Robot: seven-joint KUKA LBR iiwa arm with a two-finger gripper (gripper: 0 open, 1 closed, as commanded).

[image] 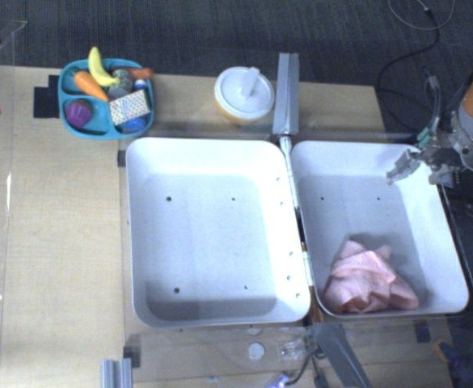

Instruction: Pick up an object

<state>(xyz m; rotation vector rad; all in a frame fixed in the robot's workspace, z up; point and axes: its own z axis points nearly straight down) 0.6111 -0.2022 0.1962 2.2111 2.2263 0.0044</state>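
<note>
A crumpled pink cloth [370, 280] lies in the near part of the right bin [341, 192]. My gripper [422, 166] hangs over the far right corner of that bin, well behind the cloth and apart from it. Its two fingers are spread, one [400, 166] pointing left over the bin floor, and nothing is between them. The grey arm with its orange band enters from the right edge.
The left bin [212, 225] sits beside the right one, split by a metal divider [285, 95]. Behind the bins stand a blue tray [105, 98] of toy food and a white lidded cup [244, 93]. A black cable loops at the far right.
</note>
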